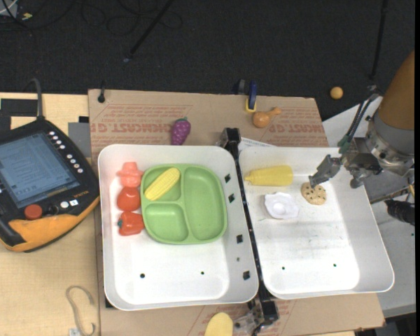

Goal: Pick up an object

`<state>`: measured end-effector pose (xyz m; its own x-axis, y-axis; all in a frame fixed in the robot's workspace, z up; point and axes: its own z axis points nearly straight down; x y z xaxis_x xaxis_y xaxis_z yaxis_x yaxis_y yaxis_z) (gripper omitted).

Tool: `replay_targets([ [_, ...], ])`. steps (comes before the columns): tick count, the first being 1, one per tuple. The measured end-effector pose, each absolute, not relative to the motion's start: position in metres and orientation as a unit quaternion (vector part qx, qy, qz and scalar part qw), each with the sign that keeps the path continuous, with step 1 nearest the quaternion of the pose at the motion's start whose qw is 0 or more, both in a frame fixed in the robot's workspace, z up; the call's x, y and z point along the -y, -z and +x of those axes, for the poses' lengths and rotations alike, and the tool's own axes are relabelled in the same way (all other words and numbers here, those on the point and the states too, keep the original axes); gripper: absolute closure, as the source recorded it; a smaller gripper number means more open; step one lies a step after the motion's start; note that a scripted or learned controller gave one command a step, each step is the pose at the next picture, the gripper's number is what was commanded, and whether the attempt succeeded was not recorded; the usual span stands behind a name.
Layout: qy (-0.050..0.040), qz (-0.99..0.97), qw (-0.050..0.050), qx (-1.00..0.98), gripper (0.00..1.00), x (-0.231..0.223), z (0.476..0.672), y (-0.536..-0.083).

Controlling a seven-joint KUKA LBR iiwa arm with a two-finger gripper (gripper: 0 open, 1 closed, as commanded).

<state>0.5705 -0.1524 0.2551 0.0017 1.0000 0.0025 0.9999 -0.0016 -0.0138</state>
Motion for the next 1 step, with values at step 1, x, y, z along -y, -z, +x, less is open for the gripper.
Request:
replay_targets([
  [1,-0.0004,-0.707,0.001,0.707,0.00,0.1525,0.5725,-0.2622],
])
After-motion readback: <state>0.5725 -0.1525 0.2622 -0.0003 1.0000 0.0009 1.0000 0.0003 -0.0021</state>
